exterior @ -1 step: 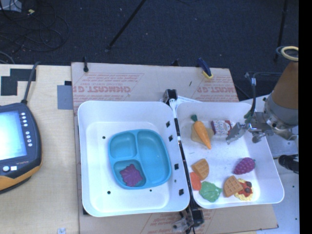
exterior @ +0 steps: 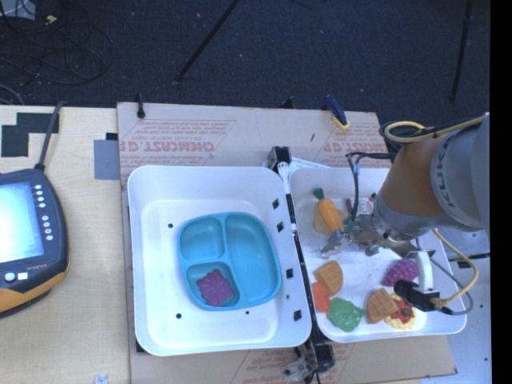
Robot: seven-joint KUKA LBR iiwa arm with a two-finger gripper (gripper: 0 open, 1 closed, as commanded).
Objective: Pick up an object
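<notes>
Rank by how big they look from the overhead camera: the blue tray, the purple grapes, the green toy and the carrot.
1. blue tray, easily largest.
2. green toy.
3. carrot and purple grapes: too alike to rank.

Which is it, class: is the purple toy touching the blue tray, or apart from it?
Touching. The camera view shows the purple toy lying inside the blue tray's lower left compartment, resting on its floor.
</notes>
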